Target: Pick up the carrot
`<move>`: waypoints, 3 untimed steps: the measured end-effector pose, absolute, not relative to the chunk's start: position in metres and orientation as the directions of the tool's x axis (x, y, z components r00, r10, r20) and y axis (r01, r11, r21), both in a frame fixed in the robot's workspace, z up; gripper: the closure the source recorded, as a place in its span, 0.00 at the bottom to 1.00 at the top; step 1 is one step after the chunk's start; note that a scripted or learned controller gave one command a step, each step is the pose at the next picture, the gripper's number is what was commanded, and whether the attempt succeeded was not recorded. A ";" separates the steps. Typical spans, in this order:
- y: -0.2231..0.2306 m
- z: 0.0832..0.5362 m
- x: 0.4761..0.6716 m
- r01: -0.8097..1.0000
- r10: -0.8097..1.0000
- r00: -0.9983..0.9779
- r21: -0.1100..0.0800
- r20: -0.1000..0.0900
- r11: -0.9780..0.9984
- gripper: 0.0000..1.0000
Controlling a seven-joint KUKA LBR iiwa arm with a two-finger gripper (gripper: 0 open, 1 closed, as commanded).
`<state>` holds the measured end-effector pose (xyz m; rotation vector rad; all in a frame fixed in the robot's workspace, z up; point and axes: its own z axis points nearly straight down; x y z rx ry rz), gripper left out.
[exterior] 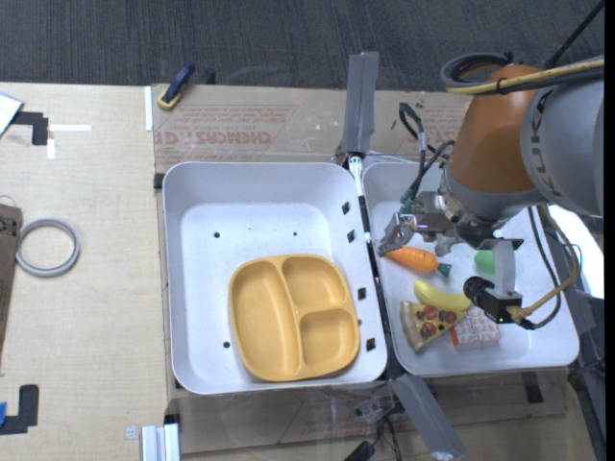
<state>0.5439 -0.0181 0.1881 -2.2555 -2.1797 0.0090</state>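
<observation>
The orange carrot with a green stem end lies in the right bin, close to its left wall. My gripper hangs right over the carrot's left half, at or just above it. The grey and orange arm covers the bin's upper right part. The view from above does not settle whether the gripper touches the carrot.
Below the carrot in the right bin lie a banana, a pizza slice, a red and white packet and a green item. The left bin holds a yellow divided plate. A tape roll lies far left.
</observation>
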 end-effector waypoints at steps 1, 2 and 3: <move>-0.051 0.188 0.548 0.957 0.957 0.289 -0.006 -0.004 -0.289 0.00; -0.040 0.188 0.536 0.967 0.967 0.254 -0.008 -0.003 -0.254 0.00; -0.040 0.188 0.536 0.967 0.967 0.254 -0.007 -0.003 -0.254 0.00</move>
